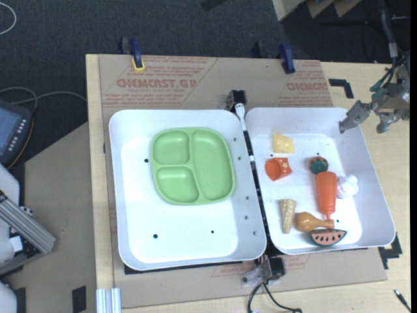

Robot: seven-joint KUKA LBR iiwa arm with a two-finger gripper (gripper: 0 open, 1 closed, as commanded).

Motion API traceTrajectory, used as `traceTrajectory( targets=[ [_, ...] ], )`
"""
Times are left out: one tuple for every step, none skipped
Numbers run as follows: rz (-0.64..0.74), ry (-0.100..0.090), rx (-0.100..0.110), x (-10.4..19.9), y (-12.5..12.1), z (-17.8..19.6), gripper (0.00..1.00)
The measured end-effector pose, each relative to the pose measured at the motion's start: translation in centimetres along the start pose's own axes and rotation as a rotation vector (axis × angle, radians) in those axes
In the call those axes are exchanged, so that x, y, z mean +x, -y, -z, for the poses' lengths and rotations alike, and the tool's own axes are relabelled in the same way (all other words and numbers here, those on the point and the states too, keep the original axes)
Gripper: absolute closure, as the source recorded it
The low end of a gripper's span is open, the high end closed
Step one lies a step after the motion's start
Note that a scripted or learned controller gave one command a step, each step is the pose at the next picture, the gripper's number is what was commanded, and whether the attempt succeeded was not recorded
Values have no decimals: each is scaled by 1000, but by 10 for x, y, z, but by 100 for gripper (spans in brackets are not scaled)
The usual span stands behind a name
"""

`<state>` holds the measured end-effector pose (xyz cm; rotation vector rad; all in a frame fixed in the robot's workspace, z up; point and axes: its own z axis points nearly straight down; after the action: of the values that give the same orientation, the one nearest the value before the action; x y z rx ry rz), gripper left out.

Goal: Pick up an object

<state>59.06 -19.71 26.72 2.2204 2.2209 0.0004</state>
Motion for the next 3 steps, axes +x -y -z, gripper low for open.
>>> traceTrajectory(
  targets=[
    [1,-2,5,9,-2,-48,0],
    [-1,-3,7,11,8,-97,0],
    [1,-3,7,12,1,-158,0]
  ],
)
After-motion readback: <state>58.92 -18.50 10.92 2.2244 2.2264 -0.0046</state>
